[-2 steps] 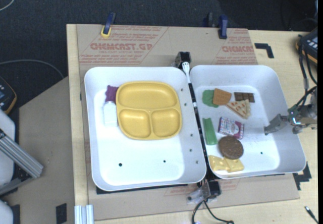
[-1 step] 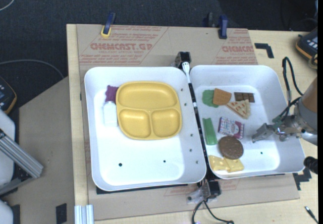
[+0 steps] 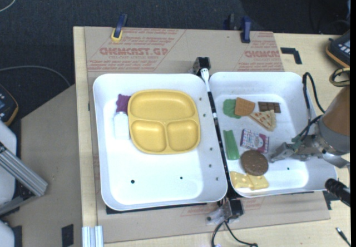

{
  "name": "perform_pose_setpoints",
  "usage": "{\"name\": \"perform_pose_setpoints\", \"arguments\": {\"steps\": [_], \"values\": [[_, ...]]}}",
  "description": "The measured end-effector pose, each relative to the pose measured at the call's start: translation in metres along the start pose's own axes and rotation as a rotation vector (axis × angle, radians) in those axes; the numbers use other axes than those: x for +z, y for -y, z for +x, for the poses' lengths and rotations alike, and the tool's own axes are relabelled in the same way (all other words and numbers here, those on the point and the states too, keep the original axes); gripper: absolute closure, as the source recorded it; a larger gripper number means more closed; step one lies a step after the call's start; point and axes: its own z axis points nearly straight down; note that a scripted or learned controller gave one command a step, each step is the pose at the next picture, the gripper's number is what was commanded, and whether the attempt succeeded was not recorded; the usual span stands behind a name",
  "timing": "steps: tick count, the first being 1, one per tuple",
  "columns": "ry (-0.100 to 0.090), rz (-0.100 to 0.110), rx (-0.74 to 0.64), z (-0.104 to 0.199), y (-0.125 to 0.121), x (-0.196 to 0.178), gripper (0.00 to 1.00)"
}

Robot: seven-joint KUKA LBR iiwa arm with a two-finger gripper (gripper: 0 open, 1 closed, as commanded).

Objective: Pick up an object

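Note:
My gripper (image 3: 285, 151) reaches into the right bin (image 3: 292, 87) from the right and sits low, just right of a round brown cookie (image 3: 255, 163) and a pink packet (image 3: 253, 140). Nothing shows held in it. Further back in the same bin lie a green piece (image 3: 230, 108), an orange cracker (image 3: 245, 107), a dark chocolate bar (image 3: 269, 108) and a tan wedge (image 3: 266, 120). Along the bin's left side lies a green stick (image 3: 231, 144), and yellow pieces (image 3: 248, 181) lie at its front.
The left bin (image 3: 156, 184) holds a yellow divided plate (image 3: 164, 120) and a white bottle with a purple cap (image 3: 120, 120) at its left. A black cable (image 3: 307, 93) runs over the right bin's far right edge. The grey arm (image 3: 336, 129) stands at the right.

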Motion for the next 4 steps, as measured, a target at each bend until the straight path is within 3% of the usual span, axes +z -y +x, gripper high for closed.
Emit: {"name": "perform_pose_setpoints", "arguments": {"steps": [1, 3, 4], "values": [[0.004, -0.006, 0.001, -0.001, -0.001, -0.013, 1.00], [0.008, -0.014, -0.003, 0.011, -0.010, -0.119, 1.00], [0.007, -0.011, -0.002, 0.011, -0.011, -0.144, 1.00]]}}
